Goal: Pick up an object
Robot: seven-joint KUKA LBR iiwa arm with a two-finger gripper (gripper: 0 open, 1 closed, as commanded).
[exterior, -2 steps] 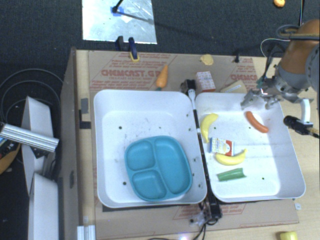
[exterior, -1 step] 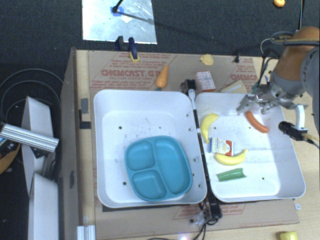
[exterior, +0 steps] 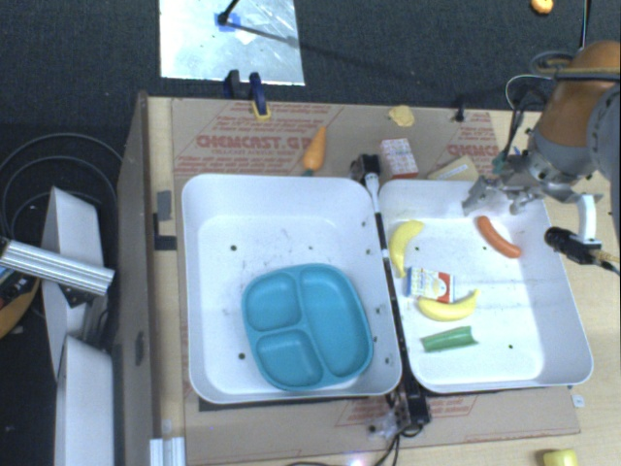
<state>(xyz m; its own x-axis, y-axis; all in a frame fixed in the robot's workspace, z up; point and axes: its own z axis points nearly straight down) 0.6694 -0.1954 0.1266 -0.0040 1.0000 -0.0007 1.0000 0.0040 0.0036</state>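
While the grey two-finger gripper (exterior: 497, 190) hovers at the right white bin's (exterior: 558, 299) far edge, jaws' state impossible to tell, you see nothing lifted: the orange-red sausage-shaped toy (exterior: 498, 237) lies just beside it.

A single fixed camera looks down on the bench (exterior: 291, 134) from above at a slant, far enough back to take in both white bins: the left bin (exterior: 209, 212) toward 9 o'clock, the right bin (exterior: 553, 328) toward 3 o'clock. The arm (exterior: 572, 124) enters from about 2 o'clock; dark floor (exterior: 78, 47) lies toward 12.
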